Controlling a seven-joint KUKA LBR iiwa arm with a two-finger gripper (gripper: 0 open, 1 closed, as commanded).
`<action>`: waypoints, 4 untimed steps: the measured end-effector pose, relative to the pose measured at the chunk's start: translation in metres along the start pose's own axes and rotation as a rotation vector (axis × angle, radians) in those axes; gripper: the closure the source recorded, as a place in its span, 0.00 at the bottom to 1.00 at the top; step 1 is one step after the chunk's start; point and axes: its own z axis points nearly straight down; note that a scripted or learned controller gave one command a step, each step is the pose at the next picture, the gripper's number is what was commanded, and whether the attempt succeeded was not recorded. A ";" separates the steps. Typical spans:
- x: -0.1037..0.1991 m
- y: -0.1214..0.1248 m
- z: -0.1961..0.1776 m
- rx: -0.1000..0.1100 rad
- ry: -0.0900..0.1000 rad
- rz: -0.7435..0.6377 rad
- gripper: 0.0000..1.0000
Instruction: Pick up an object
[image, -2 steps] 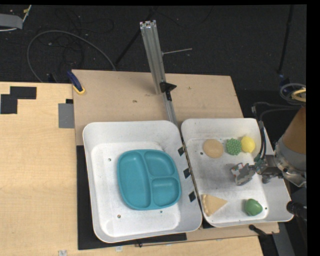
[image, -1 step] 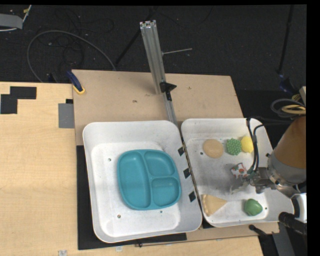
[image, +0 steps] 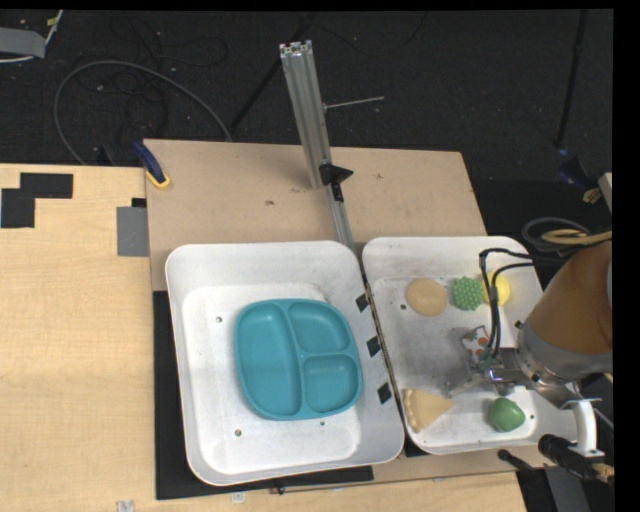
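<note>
My fingers (image: 487, 368) hang low over the floor of the right bin (image: 440, 265); whether they are spread or shut I cannot tell, for the wrist crowds them, and I see nothing between them. Nearest lie the green object (image: 506, 414) just toward the near rim and the tan wedge (image: 428, 406) in the near corner beside the divider. Farther back sit the tan round object (image: 426, 296) and the bumpy green ball (image: 467, 292). I judge the green object the easiest target: centre over it, descend straight, close only once it sits squarely between. The teal tray (image: 297, 357) rests in the left bin (image: 200, 270).
</note>
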 end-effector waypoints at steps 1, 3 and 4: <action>0.002 0.002 -0.012 -0.003 0.007 0.002 1.00; -0.004 0.006 -0.135 -0.005 -0.004 -0.003 1.00; -0.005 0.007 -0.188 -0.005 -0.004 -0.003 1.00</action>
